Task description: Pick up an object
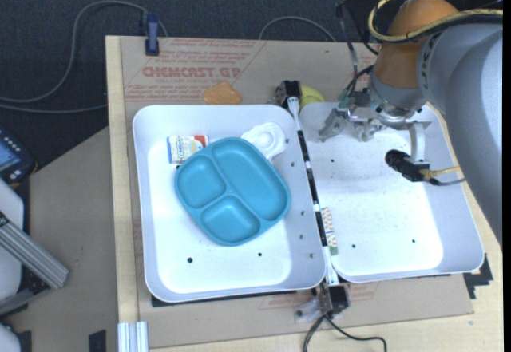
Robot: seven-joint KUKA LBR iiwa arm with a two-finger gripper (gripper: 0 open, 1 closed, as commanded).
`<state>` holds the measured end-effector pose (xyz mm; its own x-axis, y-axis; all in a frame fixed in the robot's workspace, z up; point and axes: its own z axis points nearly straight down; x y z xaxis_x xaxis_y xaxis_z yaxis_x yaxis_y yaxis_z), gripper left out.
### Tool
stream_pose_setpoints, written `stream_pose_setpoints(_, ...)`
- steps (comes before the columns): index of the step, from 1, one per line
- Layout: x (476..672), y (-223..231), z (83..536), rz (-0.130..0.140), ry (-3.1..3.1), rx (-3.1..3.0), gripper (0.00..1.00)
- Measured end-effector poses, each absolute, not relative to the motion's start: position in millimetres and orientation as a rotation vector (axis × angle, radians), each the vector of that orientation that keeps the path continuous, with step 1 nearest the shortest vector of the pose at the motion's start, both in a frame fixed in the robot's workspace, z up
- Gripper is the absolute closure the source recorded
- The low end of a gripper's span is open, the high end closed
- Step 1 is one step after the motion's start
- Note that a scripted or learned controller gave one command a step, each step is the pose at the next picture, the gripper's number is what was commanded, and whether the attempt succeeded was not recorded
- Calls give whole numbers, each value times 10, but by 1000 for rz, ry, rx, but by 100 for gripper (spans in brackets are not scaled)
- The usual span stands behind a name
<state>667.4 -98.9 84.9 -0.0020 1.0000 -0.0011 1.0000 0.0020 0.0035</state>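
Observation:
A blue divided plate lies in the middle of the left bin. A small white box with yellow and red print sits by the plate's upper left edge. A white round piece touches its upper right edge. My gripper hangs over the far left corner of the right bin, open, with nothing between its fingers. It is well apart from the plate.
The divider between the bins runs just left of the gripper. Behind the bins on the bench lie a yellow object and an orange piece. A black cable plug hangs from the arm over the right bin.

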Motion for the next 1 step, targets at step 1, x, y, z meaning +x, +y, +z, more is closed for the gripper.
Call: stream_pose_setpoints(1, 6668, -1074, 849, 1, 2220, 2220, 0)
